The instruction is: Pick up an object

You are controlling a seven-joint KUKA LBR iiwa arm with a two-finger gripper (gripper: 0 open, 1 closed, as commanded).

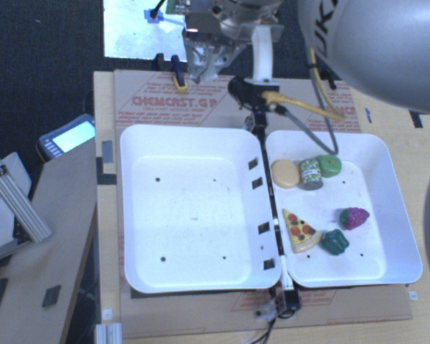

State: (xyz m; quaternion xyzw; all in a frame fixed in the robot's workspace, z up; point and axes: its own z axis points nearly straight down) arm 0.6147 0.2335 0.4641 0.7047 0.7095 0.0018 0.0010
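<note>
- The gripper (204, 61) hangs at about twelve o'clock in the camera view, above the far edge of the bench and beyond both bins; whether it is released or clenched cannot be told, as that part is blurred, and nothing can be made out in its grasp.
- Above it the arm (373, 27), grey and bulky, fills the one to two o'clock corner, and a yellow cable (308, 104) runs down from it toward the bins.
- Directly beneath the gripper lies a brown cardboard sheet (165, 99) with red lettering, spread under both bins.
- The left bin (129, 192) sits at about nine o'clock from the view's centre, touching the right bin (394, 192) along a shared middle seam.
- The objects to pick all lie in the right bin, well apart from the gripper.
- A beige round piece (285, 173) lies at the bin's eleven o'clock, just beside a small can (310, 173).
- A green round piece (330, 165) touches the can at its two o'clock side.
- A pizza slice (299, 230) lies at the bin's seven o'clock, near the seam.
- A dark green piece (335, 241) sits just beside the slice, at its three o'clock.
- A purple piece (353, 217) lies at the dark green one's one o'clock, near it.
</note>
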